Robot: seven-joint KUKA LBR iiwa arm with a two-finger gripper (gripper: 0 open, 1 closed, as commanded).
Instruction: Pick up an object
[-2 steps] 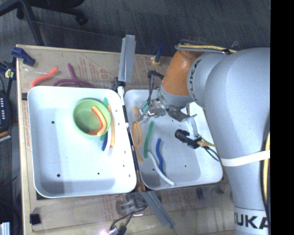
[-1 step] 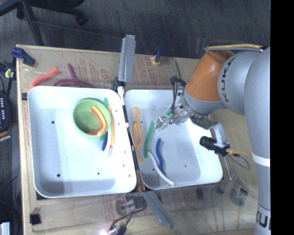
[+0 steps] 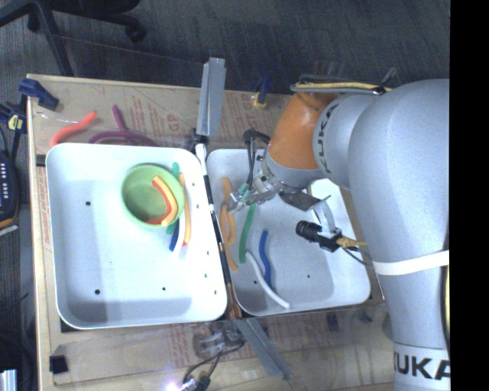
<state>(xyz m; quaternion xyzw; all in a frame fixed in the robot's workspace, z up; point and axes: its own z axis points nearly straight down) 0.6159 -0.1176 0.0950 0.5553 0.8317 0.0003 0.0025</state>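
Wooden bench [image 3: 114, 336] on dark carpet [image 3: 153, 38]; chair base [image 3: 92, 19] top-left.

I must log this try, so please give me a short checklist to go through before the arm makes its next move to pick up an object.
1. Hand is over the right bin: ok, it sits near that bin's upper left part.
2. A target lies near it: ok, the green strip starts just below it, with an orange strip beside.
3. Something is between its fingers: cannot tell, the tips are too small and cluttered.
4. Fingers open or shut: cannot tell.
5. Other pieces close to the target: not ok, a blue strip and a white strip lie right next to it.
6. Left bin contents out of the way: ok, the green bowl is apart from the hand.
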